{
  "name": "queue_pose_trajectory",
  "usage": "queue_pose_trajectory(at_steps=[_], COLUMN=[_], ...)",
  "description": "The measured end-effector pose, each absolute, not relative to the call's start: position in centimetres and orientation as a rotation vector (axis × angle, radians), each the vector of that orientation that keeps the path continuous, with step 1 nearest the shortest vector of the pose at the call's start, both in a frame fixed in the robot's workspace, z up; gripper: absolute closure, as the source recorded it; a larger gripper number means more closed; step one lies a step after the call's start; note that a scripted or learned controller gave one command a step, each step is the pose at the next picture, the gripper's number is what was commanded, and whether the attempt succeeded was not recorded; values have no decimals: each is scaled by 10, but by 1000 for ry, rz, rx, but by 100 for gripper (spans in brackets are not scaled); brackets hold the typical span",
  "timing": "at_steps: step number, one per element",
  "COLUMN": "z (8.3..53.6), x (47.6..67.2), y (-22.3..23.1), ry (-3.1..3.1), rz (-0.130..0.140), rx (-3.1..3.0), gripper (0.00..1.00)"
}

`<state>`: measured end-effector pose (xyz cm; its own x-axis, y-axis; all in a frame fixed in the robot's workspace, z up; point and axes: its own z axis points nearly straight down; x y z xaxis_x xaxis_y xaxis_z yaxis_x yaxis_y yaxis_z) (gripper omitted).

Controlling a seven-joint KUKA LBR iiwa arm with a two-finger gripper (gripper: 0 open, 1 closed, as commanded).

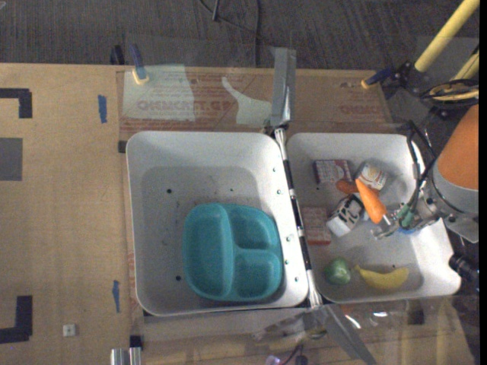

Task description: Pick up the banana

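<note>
The yellow banana point(384, 278) lies near the front edge of the right bin point(434, 272), next to a green apple point(338, 271). My gripper point(388, 228) hangs over the right bin's middle, above and just behind the banana, close to the lower end of an orange carrot point(370, 200). Nothing shows between its small fingers. The arm comes in from the right with its orange band at the frame's edge.
The right bin also holds a small red-and-white box point(332, 171), a white bottle point(372, 176) and a black-and-white cup point(346, 214). A teal divided tray point(232, 252) sits in the left bin point(152, 204). A metal divider point(293, 204) separates the bins.
</note>
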<state>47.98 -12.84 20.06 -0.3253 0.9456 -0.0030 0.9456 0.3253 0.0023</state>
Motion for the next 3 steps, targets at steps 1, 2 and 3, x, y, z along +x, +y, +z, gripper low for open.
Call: queue_pose_trajectory(at_steps=[1, 2, 3], z=[292, 216, 93], x=[481, 480, 480], y=[-106, -147, -174], ry=[2661, 2776, 2737], rz=[1, 1, 1], rx=[1665, 1467, 1534], gripper=[0, 0, 0])
